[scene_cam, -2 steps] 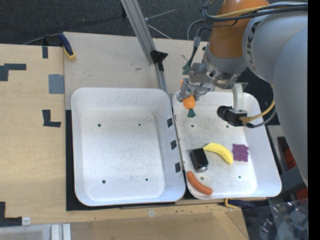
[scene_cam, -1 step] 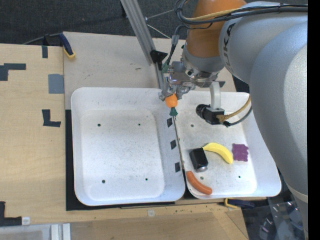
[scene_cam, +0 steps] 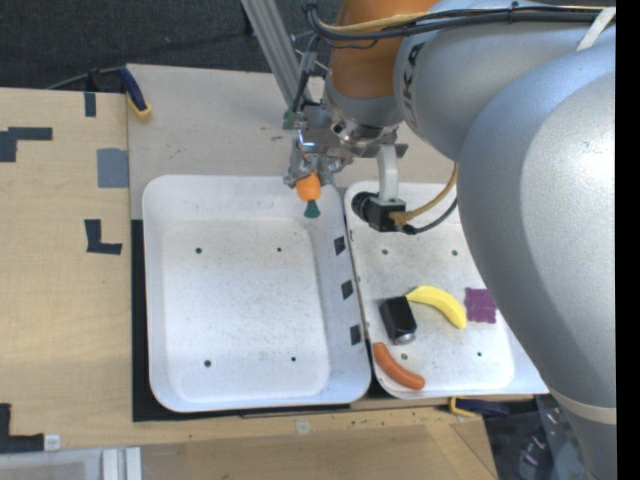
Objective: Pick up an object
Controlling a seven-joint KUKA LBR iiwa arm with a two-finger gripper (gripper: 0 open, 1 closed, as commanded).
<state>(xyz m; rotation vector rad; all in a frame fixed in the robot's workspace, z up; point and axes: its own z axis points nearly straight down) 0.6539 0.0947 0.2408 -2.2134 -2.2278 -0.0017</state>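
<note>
Hand (scene_cam: 308,173) apparently grips a small carrot (scene_cam: 309,190); right bin (scene_cam: 500,373) holds banana (scene_cam: 440,303), sausage (scene_cam: 398,366), black block (scene_cam: 398,319).

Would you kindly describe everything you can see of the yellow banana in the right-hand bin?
The banana is a small, smooth, bright yellow toy, plastic by its look, curved like a crescent. It lies flat on the floor of the right bin, one end toward the black block, the other toward the purple piece. It seems to touch or nearly touch both; the view cannot settle which. The hot dog lies apart, nearer the front rim.
</note>
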